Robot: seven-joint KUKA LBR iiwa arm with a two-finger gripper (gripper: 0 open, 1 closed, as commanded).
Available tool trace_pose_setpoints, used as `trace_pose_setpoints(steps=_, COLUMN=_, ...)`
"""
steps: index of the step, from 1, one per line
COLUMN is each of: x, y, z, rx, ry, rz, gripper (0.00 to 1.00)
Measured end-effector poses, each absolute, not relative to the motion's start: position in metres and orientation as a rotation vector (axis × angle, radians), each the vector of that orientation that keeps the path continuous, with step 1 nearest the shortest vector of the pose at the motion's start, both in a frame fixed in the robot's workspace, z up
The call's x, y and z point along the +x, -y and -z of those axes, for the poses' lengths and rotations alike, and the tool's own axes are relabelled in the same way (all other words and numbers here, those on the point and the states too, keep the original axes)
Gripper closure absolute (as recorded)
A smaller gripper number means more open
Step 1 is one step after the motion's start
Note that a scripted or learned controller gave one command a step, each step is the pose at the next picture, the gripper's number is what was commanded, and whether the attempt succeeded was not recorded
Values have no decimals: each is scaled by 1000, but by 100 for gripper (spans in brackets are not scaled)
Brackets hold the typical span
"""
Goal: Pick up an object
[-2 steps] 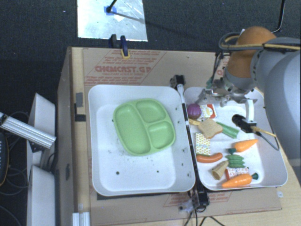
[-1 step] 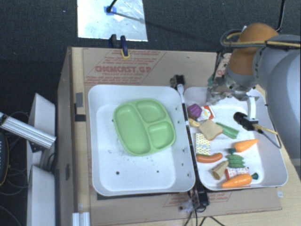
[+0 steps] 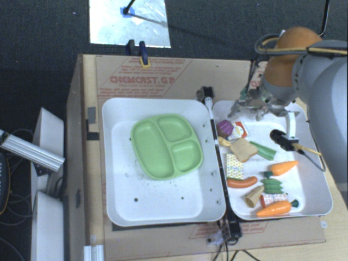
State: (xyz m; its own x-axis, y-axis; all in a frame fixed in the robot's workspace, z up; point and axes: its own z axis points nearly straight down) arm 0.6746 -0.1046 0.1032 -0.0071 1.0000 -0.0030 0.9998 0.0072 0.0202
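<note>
Purple toy (image 3: 225,128), small, rounded, perhaps an eggplant, beside toast (image 3: 243,149).

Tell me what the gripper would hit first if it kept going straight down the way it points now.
Probably bare floor at the back of the right bin: the gripper hangs over its far edge, behind the purple toy. Depth is hard to judge from this slanted view.

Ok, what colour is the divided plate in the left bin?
Light green. The divided plate shows plainly in the camera view, lying in the left bin.
</note>
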Motion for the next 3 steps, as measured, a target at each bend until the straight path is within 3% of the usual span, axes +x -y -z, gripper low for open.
trace_pose_setpoints(steps=1, x=669, y=86, z=-85, rx=2214, ry=-2226, rz=-2, gripper=0)
trace_pose_setpoints(steps=2, x=670, y=86, z=-96, rx=2211, ry=-2226, rz=-6, gripper=100)
trace_pose_setpoints(steps=3, x=670, y=86, z=-96, rx=2211, ry=-2226, rz=-5, gripper=0)
